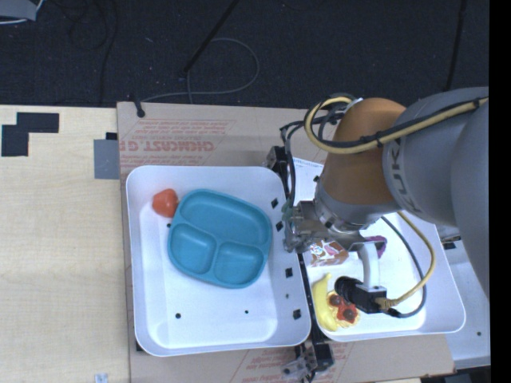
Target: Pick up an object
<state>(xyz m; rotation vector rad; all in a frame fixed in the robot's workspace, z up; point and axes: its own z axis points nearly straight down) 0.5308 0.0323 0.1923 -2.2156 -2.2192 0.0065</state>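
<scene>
A blue divided plate (219,238) lies in the left bin (207,325), with a small orange-red ball (164,203) at its upper left corner. The grey arm with its orange band (363,154) reaches down over the right bin (443,313), near that bin's left wall. Its gripper (307,234) sits low there, beside a pink and white item (327,252). A yellow toy with red and black parts (335,306) lies at the right bin's front left. The arm hides much of the right bin.
Both bins rest on a cardboard sheet (184,138) on the wooden bench (56,254). Cables loop around the wrist (335,118), and one runs down over the right bin (415,290). Black cloth with cords lies behind the bench.
</scene>
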